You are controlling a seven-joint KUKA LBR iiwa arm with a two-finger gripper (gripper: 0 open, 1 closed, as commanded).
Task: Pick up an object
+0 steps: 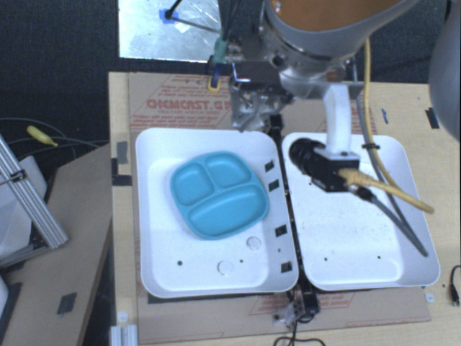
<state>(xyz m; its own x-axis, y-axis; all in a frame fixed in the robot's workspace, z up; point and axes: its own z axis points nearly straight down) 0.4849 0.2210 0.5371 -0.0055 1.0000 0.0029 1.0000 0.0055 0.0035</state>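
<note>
A blue divided plate (219,194) lies flat in the middle of the left bin (155,193). The gripper (248,116) hangs above the back rim of that bin, near the divide between the two bins, behind and slightly right of the plate and apart from it. I see nothing between its fingertips. The arm's big grey and orange body (338,9) looms over the back of the bench and hides the gripper's upper part.
Above the right bin (403,258), a black device on a white bracket (325,166) with yellow and grey cables trails from the arm. Two small pale discs (253,244) lie near the left bin's front. Black clips line the divide.
</note>
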